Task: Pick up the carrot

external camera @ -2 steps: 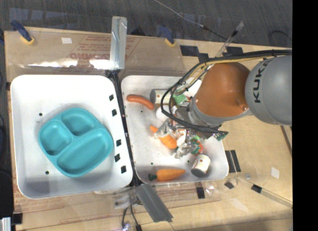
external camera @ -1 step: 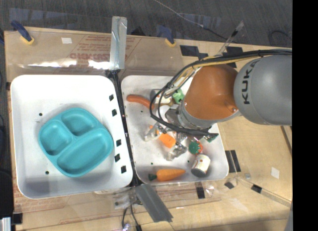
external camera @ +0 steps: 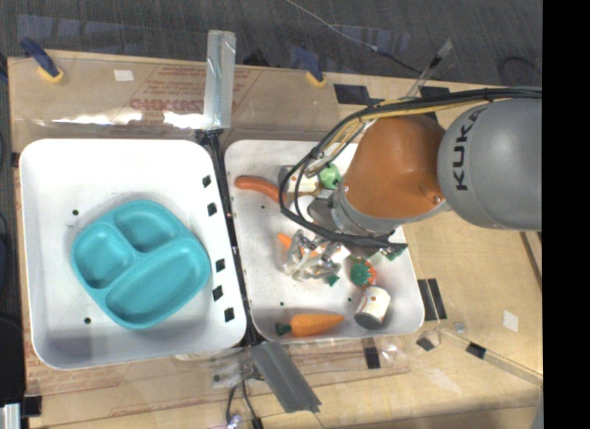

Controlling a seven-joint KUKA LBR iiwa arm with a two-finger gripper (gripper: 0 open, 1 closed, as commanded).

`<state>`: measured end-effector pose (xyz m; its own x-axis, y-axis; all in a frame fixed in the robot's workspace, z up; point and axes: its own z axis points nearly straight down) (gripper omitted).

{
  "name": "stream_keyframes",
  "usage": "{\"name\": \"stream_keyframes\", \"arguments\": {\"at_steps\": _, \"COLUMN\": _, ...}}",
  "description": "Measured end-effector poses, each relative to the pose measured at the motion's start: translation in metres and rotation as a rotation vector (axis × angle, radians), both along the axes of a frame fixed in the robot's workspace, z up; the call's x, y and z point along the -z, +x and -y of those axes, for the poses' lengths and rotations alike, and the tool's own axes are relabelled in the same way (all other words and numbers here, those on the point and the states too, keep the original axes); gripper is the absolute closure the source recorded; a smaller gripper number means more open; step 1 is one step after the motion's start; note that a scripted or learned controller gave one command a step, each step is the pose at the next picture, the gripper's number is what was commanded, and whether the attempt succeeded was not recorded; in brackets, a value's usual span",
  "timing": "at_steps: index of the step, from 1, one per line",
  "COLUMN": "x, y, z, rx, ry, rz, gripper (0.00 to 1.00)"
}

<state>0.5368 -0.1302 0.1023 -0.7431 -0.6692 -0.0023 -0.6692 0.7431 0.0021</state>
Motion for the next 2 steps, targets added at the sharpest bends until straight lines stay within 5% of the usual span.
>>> {"name": "stream_keyframes", "arguments": {"at_steps": 1, "x": -0.1566, "y": -0.0335, "z": -0.0488, "rx": -0.163, "ry": -0.007, "rz": 0.011, "gripper": 1.0}}
{"name": "stream_keyframes", "arguments": {"at_steps": 2, "x": -0.1632, "y": -0.0337, "z": -0.0494, "rx": -0.165, "ry": -0.004, "rz": 0.005, "gripper": 1.0}}
